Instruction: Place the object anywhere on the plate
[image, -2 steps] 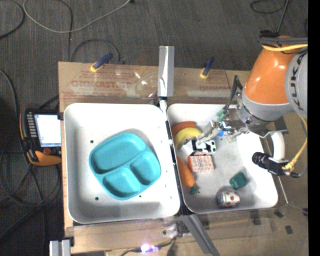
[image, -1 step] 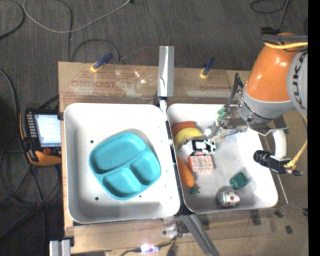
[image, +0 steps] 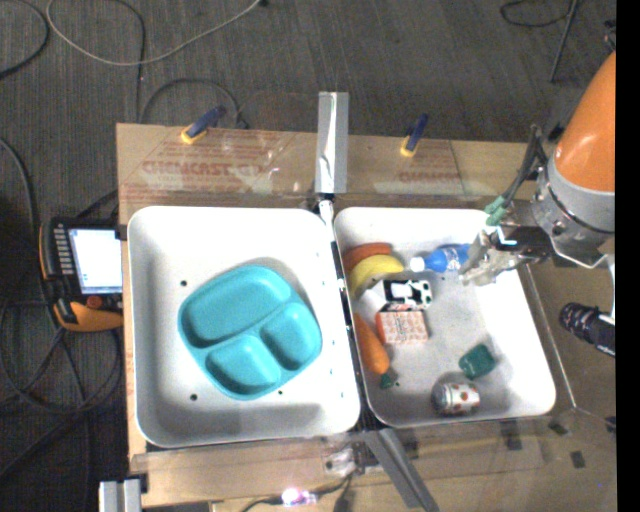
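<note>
The table (image: 150, 165) carries two shallow white bins side by side. The left bin (image: 160, 400) holds a turquoise plate (image: 250, 330) with three compartments, lying near the bin's middle and turned at a slant. Nothing rests on the plate.

The right bin (image: 520, 330) holds all the small things. The grey arm (image: 590, 130) with its orange band comes in from the right edge, and the tool (image: 485, 262) hangs over the upper right part of this bin. Its tip is small and blurred against the white floor, so how far it is open cannot be told, and nothing can be seen in its grip.

Just left of the tool lies a small bottle with a blue cap (image: 440, 260), the nearest thing to it. Further left, against the dividing wall, sit an orange and yellow rounded object (image: 372, 265), then a black and white carton (image: 408, 292) and a red-printed box (image: 402, 326) below it. A carrot (image: 372, 347) lies along the bin's left wall. Toward the lower right, well below the tool, lie a dark green block (image: 478, 360) and a small can (image: 456, 398) on its side.

At the table's left edge rests a handheld control pendant (image: 85, 270) with a lit screen.
</note>
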